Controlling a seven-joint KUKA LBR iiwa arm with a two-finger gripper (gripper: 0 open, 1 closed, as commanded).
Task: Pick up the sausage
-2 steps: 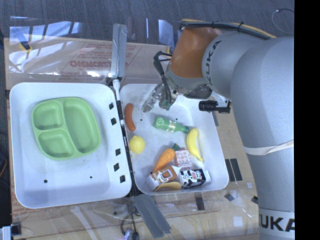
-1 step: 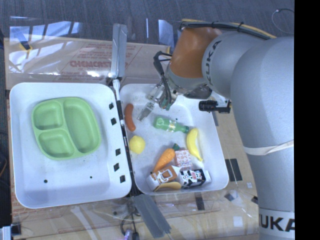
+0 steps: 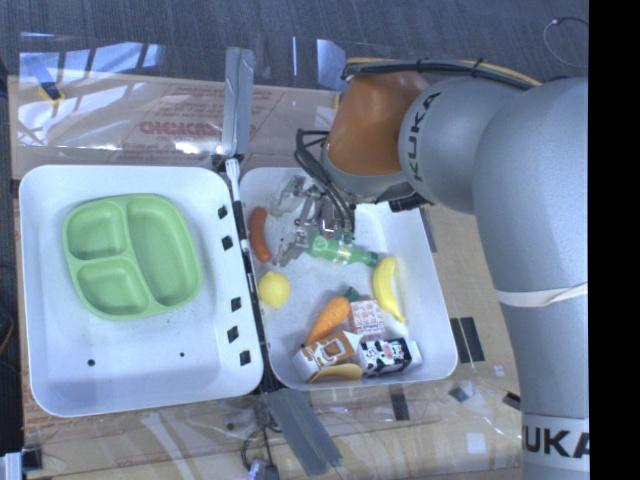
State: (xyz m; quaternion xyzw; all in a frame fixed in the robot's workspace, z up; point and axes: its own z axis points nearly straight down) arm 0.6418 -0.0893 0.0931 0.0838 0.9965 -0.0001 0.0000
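Note:
The sausage (image 3: 260,234) is a reddish-brown link lying along the left wall of the right bin (image 3: 425,268), near its upper corner. My gripper (image 3: 289,230) hangs low over the same bin just to the right of the sausage, its metal fingers (image 3: 300,226) spread apart with nothing between them. The sausage lies beside the fingers, apart from them. The grey arm with its orange band (image 3: 365,128) comes in from the right above the bin.
In the right bin lie a green bottle (image 3: 340,253), a banana (image 3: 387,288), a lemon (image 3: 274,289), a carrot (image 3: 330,318) and small cartons (image 3: 385,356) near the front wall. The left bin (image 3: 60,368) holds a green divided plate (image 3: 130,255).

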